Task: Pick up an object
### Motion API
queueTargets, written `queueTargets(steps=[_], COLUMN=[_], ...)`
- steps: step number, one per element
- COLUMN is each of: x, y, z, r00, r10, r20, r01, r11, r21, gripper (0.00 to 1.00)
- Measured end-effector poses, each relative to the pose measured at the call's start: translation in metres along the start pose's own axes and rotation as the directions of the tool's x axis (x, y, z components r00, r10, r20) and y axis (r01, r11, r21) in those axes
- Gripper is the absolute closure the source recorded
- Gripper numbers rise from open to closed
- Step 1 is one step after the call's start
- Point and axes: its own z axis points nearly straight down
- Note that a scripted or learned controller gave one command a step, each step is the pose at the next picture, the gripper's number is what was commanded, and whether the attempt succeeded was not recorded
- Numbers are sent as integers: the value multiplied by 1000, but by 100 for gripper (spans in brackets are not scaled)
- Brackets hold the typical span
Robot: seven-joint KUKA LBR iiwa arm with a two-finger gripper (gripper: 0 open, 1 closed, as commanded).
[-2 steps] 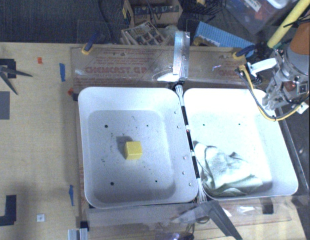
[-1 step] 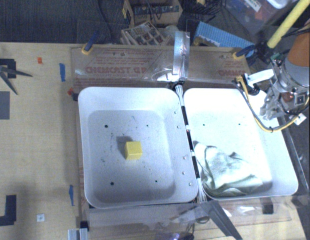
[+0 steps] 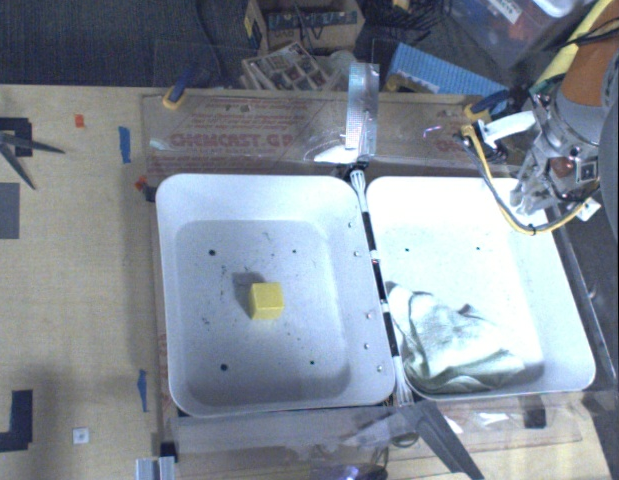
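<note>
While the arm (image 3: pixel 589 78) reaches in from the right, its gripper (image 3: pixel 549 193) hangs over the right bin (image 3: pixel 569 308), close to that bin's far right corner. The wrist hardware there is a cluster of metal parts wrapped by a yellow cable (image 3: pixel 494 183) that loops out to the left and back under it. Whether the fingers are spread or closed cannot be told at this angle, and nothing can be seen held at the tool.

A small yellow block (image 3: pixel 267 301) lies in the left bin (image 3: pixel 189 218), near the middle of its floor and a little toward the near edge, casting a short shadow to its upper left. It sits alone, well apart from the gripper, with the divide between the two bins lying between them.

A crumpled pale cloth (image 3: pixel 454 343) lies in the right bin, bunched into the near left corner and touching the near wall. It is also well apart from the gripper, which stands toward the opposite, far side of that bin.

Both bins rest side by side on a wooden bench (image 3: pixel 69 298), with a clear plastic sheet (image 3: pixel 249 133) lying along their far edges.
</note>
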Motion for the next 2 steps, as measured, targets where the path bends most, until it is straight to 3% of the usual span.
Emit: queueTargets(steps=[2], x=[2], y=[-1], z=[-21], r00=[1000], r10=[-7], r20=[-3], r01=[7], r11=[1000], r21=[-3], gripper=[100])
